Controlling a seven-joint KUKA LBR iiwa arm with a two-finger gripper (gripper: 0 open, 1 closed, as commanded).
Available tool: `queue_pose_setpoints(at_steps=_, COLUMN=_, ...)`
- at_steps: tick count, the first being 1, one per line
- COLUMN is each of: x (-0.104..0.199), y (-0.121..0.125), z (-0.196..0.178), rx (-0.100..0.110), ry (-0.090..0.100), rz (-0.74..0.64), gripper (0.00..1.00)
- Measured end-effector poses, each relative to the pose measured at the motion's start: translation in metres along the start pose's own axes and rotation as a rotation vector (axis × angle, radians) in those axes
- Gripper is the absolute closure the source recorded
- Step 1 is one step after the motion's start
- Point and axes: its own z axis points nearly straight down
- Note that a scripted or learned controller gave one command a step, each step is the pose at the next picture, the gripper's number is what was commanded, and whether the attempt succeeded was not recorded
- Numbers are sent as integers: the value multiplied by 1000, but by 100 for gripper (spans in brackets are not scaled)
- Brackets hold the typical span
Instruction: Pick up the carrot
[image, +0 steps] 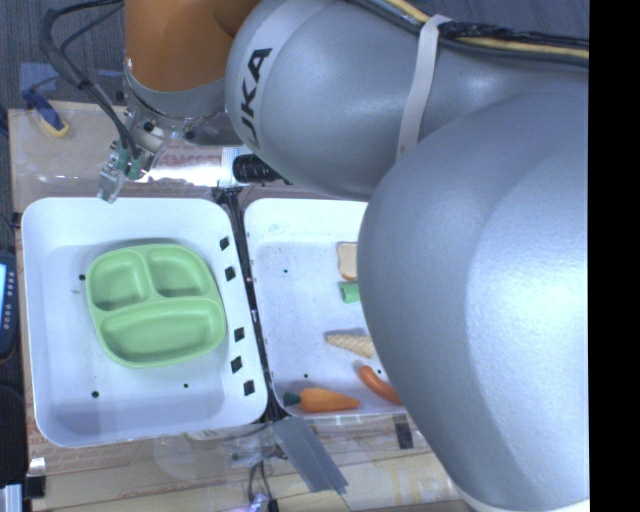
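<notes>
My gripper (120, 172) hangs at the upper left of the frame, above the left bin's (40, 300) far edge; I cannot tell its state. The carrot (325, 401) lies lower centre, in the right bin (290, 290). I should swing across, align along its length, then descend.

Bright, even overhead light; glare on bench plastic; slightly soft focus.

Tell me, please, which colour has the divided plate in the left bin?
Light green. The divided plate shows clearly in the camera view, lying in the white left bin.
</notes>
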Motion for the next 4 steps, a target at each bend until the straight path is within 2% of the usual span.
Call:
queue_pose_setpoints(at_steps=1, x=23, y=-16, z=76, rx=15, ry=8, rz=298, gripper=100)
queue_pose_setpoints(at_steps=2, x=-4, y=-27, z=21, rx=9, ry=3, rz=704, gripper=100)
queue_pose_setpoints(at_steps=3, x=-4, y=-21, z=73, rx=10, ry=9, rz=-108, gripper=100)
queue_pose_setpoints(at_steps=4, x=24, y=-15, z=66, rx=8, ry=9, rz=-111, gripper=100)
